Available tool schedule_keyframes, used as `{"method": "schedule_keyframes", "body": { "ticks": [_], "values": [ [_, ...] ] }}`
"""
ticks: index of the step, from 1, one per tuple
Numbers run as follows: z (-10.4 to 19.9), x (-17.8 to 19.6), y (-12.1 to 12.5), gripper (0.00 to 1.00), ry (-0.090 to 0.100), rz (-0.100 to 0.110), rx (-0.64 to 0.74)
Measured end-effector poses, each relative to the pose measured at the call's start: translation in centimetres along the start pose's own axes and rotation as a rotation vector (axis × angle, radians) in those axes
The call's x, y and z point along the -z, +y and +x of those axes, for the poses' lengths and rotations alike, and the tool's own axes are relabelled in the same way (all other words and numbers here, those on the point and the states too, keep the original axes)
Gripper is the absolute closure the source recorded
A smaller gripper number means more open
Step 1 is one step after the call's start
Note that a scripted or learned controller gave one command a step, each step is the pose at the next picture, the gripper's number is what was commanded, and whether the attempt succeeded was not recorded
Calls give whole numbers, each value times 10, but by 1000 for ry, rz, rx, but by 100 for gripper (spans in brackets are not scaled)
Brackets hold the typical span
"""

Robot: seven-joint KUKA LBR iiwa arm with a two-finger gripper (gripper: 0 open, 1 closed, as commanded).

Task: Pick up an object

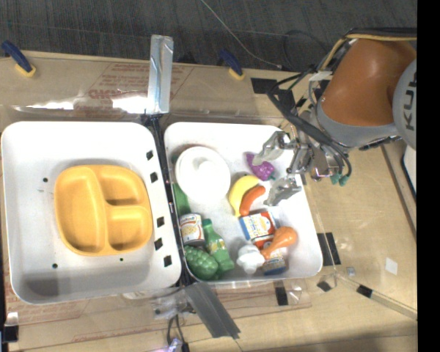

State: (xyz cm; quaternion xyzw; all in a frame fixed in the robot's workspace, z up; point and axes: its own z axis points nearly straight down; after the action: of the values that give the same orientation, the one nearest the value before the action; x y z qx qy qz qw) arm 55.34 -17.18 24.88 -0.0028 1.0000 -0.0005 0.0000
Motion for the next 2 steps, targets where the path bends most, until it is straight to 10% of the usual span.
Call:
{"method": "schedule_keyframes", "body": {
  "ticks": [1, 2],
  "values": [
    [62, -136, -24, 0, -6, 1, 38],
    [54, -156, 35, 0, -7, 0, 82]
  ]
}}
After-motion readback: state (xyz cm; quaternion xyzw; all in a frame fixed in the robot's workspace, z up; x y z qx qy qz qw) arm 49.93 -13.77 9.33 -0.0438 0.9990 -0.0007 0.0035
